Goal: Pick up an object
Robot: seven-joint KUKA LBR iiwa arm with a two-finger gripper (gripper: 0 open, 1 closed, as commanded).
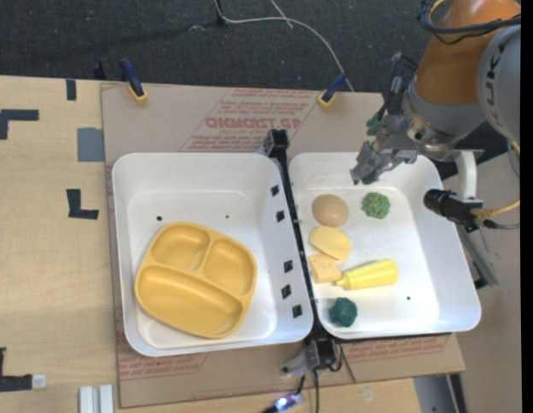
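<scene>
You have two shallow white bins side by side on the table (43, 231), resting on a brown cardboard sheet (241, 120).

The left bin (129, 179) holds one thing: a yellow divided plate (195, 278) with three compartments, lying flat toward the near left part of the bin.

The right bin (438, 291) holds six small pieces, gathered mostly along its left half. Nearest the far wall sits a tan, rounded piece like a bread roll (329, 210). Just to its right, apart from it, is a green broccoli floret (376, 205). Below the roll lies a pale yellow wedge (330, 243), and touching that, closer to the divider, a small yellow block like cheese (324, 269). A yellow bottle-shaped piece (368, 274) lies on its side, its narrow end touching the block. Nearest you is a dark green, bumpy lump (342, 312), on its own.

Count them: two bins, one plate, two green pieces, three yellow pieces, one tan piece.

The pincer (366, 172) hangs over the far edge of the right bin, above and just left of the broccoli, with nothing between its fingers. You cannot tell from this angle whether they are spread or pressed together.

Two blue-and-yellow clamps (131, 82) pin the cardboard's far edge.
</scene>
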